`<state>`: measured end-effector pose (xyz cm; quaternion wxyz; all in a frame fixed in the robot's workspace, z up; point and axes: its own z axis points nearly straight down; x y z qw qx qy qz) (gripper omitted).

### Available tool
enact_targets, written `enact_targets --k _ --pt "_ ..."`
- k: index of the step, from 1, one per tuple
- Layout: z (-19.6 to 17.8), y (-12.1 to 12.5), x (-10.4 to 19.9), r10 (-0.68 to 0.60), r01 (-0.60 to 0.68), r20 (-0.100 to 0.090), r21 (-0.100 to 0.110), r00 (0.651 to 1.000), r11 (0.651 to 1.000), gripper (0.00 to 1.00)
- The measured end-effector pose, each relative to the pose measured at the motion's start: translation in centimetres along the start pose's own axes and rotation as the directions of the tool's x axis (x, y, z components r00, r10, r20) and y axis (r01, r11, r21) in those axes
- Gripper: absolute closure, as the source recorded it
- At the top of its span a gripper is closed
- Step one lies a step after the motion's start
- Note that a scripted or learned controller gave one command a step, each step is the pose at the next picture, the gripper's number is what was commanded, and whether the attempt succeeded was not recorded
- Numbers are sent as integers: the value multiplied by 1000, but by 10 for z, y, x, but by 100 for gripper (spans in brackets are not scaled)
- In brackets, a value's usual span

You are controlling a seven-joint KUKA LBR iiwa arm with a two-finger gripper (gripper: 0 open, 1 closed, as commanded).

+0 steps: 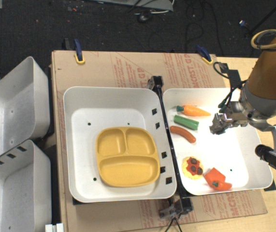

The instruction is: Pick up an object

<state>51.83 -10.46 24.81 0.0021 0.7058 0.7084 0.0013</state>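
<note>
The right bin (239, 151) holds an orange carrot (195, 111), a green pod (186, 122), a brown-red sausage (183, 134), a small pizza slice (193, 167) and a red pepper piece (216, 178). My gripper (220, 124) hangs over the upper middle of that bin, to the right of the carrot and the green pod. It is dark and small here, and nothing shows between its tips.
The left bin (79, 129) holds a yellow divided tray (127, 156). Two more white bins (12, 129) stand off the bench at the left. A black clip strip (166, 134) runs between the two bins. Cables hang by the arm at the right.
</note>
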Motion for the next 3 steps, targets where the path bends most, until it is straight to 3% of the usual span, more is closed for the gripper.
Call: enact_targets --k 3 --pt "22 19 167 -4 4 -2 7 1000 1000 100"
